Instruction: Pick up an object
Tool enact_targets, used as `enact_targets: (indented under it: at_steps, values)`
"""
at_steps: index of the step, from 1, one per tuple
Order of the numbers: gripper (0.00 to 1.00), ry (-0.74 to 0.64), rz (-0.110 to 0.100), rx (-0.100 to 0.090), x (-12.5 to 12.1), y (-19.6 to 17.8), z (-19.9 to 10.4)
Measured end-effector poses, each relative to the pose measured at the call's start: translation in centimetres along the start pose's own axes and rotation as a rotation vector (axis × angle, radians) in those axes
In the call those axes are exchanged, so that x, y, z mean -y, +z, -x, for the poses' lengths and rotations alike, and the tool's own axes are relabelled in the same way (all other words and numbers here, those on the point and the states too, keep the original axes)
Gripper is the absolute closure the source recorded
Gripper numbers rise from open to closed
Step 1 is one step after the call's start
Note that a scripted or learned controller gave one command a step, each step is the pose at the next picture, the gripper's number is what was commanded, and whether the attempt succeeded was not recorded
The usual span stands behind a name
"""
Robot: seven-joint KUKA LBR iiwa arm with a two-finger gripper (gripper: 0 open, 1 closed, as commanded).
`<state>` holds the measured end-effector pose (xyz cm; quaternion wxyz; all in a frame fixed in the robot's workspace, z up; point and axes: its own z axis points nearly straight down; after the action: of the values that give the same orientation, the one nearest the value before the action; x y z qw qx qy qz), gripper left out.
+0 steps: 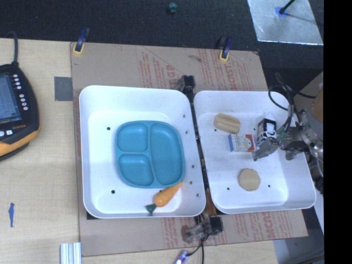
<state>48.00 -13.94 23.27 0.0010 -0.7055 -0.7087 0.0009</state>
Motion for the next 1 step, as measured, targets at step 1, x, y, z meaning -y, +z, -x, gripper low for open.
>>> enact_targets:
  at_steps: [1]
  values:
    - [0.0,0.002,0.001,0.001,-6.27,-0.39,4.05]
